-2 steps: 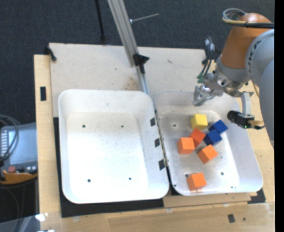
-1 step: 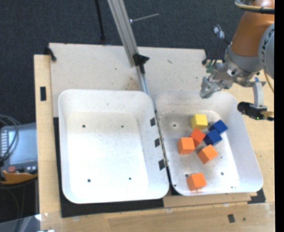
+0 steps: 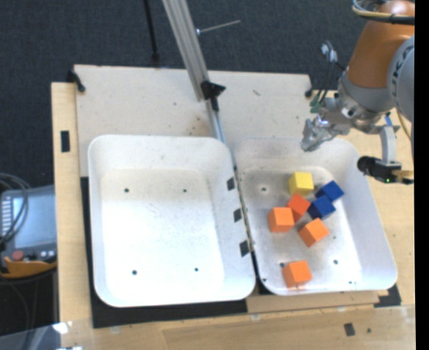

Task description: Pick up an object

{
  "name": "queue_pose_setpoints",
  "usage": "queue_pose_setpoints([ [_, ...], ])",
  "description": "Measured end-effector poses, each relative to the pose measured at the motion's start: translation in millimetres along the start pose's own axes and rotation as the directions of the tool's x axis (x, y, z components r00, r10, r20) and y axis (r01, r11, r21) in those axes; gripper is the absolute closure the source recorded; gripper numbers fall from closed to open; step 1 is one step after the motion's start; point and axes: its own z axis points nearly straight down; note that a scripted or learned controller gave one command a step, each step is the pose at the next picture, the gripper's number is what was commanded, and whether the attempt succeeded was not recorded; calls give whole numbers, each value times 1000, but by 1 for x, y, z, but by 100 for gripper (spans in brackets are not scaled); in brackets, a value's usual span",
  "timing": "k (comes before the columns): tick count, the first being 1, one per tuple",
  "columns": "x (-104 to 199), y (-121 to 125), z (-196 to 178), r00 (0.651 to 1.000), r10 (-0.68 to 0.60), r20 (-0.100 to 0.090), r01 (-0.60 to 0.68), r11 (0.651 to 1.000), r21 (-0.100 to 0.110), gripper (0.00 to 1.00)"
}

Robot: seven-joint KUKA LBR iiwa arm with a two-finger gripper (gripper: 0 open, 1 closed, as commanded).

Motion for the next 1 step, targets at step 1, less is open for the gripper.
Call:
queue_pose_setpoints([
  [1,49,-4,5,1000,-2,-1,2,1000,0,100],
])
